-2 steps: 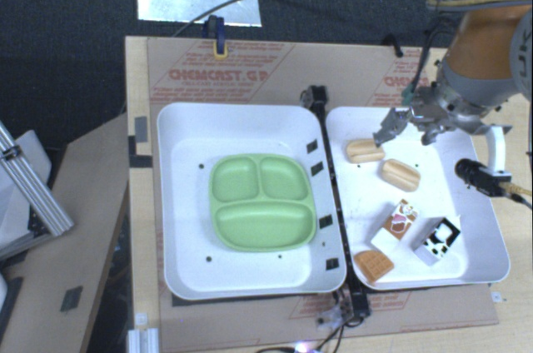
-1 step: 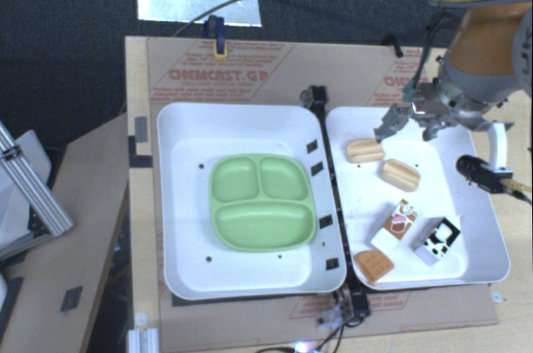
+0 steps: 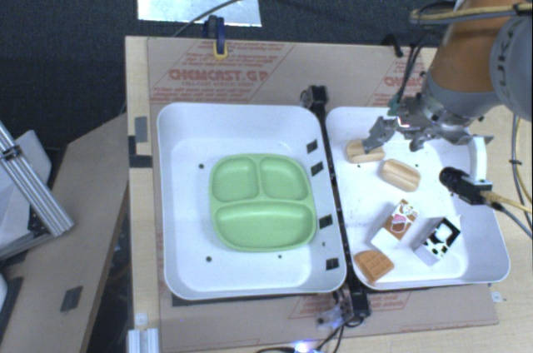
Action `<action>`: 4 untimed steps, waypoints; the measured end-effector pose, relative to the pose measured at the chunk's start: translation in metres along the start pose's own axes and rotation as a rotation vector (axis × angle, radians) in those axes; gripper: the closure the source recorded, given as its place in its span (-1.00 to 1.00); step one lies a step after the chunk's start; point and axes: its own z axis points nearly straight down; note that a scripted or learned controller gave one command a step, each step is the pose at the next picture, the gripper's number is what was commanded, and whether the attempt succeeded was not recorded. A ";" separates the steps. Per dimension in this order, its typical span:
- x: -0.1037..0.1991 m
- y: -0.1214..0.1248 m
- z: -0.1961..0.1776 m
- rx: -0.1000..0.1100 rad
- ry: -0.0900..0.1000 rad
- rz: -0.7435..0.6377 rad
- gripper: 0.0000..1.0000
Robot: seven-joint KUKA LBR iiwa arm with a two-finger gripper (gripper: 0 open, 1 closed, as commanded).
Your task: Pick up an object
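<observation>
Two white bins (image 3: 250, 122) sit on the bench; the gripper (image 3: 398, 135), spread open and grasping nothing, hovers at 1 o'clock of a tan bread-like piece (image 3: 363, 151), so descending and closing comes next.

A robotics lab: white bins (image 3: 250, 122) on a cardboard-covered bench (image 3: 241, 72).

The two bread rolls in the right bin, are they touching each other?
Apart. The camera view shows a strip of bare white bin floor between the paler roll, near the end effector, and the browner roll.
</observation>
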 end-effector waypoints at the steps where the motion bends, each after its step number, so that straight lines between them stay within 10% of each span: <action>1: -0.007 -0.005 0.059 0.002 0.000 0.002 -1.00; 2: -0.004 -0.002 0.118 -0.009 -0.002 0.001 -1.00; 3: -0.006 0.000 0.103 -0.015 -0.005 0.003 1.00; 4: -0.014 0.002 0.057 -0.006 -0.001 0.004 1.00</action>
